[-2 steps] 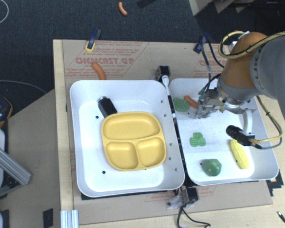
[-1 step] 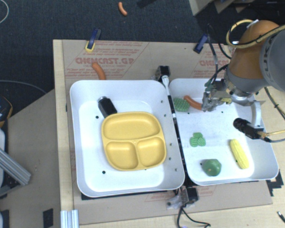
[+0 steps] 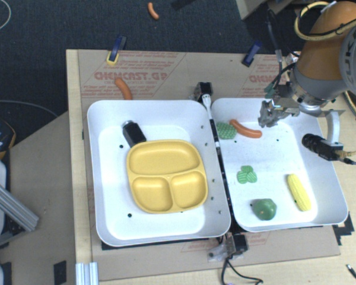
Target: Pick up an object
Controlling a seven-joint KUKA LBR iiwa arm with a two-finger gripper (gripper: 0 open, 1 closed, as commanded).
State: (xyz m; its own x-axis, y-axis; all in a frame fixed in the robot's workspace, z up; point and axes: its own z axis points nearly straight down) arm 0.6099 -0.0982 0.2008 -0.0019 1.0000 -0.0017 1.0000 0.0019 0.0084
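So your gripper point(image 3: 272, 116) sits low over the back of the right bin point(image 3: 320, 215), just right of the orange hot dog point(image 3: 246, 129), and you honestly can't tell whether it's got hold of anything. Beside the hot dog there's a green waffle-looking piece point(image 3: 226, 130), then the small green leafy toy point(image 3: 246, 174), green pepper point(image 3: 263, 208) and yellow corn point(image 3: 299, 192) nearer the front. Left bin point(image 3: 107, 177) holds your yellow divided plate point(image 3: 165, 176) and a black block point(image 3: 133, 133).

Both white bins point(image 3: 101, 159) are looking like smooth, slightly glossy plastic, the yellow divided plate point(image 3: 166, 176) a satin plastic. The tabletop point(image 3: 166, 70) is showing matt printed cardboard. The floor point(image 3: 47, 16) is appearing as rough dark carpet.
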